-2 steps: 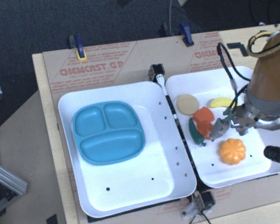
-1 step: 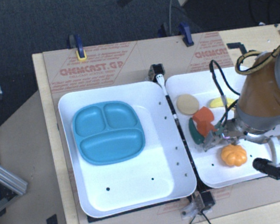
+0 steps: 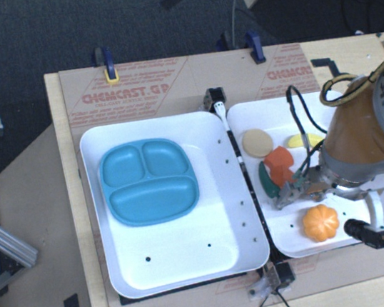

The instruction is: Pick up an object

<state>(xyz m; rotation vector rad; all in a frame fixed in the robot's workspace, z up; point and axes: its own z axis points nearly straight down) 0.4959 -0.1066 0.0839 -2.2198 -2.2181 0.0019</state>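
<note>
Hiding part of a green object [image 3: 267, 180] beside the red block [image 3: 279, 163], claw [image 3: 288, 192], spread impossible to tell.

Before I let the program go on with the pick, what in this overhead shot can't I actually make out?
- Gripper in the camera view: too small and dark against the objects to tell how the jaws stand, or whether anything is held.
- Green object: mostly hidden behind the red-orange block and gripper; shape unclear.
- Yellow object: partly covered by the black cables and arm.
- Right bin: its right part is hidden under the arm.
</note>
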